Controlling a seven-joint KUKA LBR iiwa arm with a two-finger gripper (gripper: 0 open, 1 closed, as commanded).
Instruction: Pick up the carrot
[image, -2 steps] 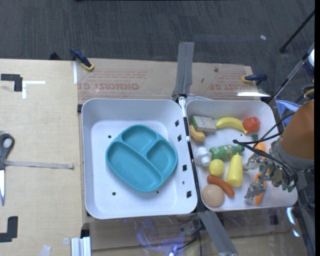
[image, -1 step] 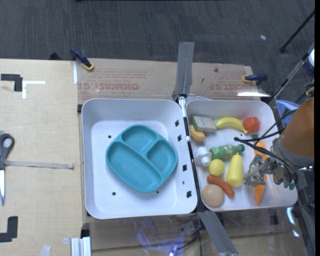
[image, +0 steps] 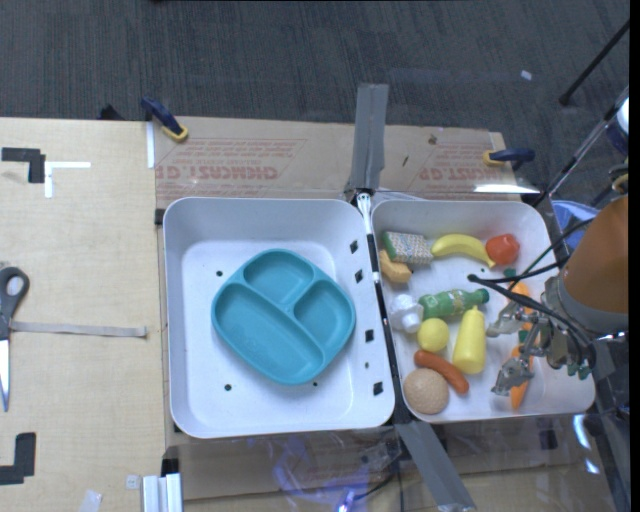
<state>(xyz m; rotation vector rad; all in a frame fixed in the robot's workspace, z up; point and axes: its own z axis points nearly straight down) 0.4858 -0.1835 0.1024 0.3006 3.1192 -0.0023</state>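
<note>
The carrot (image: 517, 396) lies roughly lengthwise along the right side of the right bin (image: 455, 207), its orange tip pointing at the front wall. The arm's hardware covers most of it. My gripper (image: 509, 350) hangs right over the carrot's middle. Its two metal fingers (image: 503, 321) stand apart, one toward the back and one toward the front. The fingers look open, and nothing is clamped between them.
Left of the carrot lie a yellow vegetable (image: 469, 340), a lemon (image: 433, 333), a green bottle (image: 453, 300), a red sausage (image: 442, 370) and a tan ball (image: 427, 391). A banana (image: 460, 245) and tomato (image: 503, 247) lie at the back. The left bin (image: 190, 300) holds a blue divided plate (image: 284, 315).
</note>
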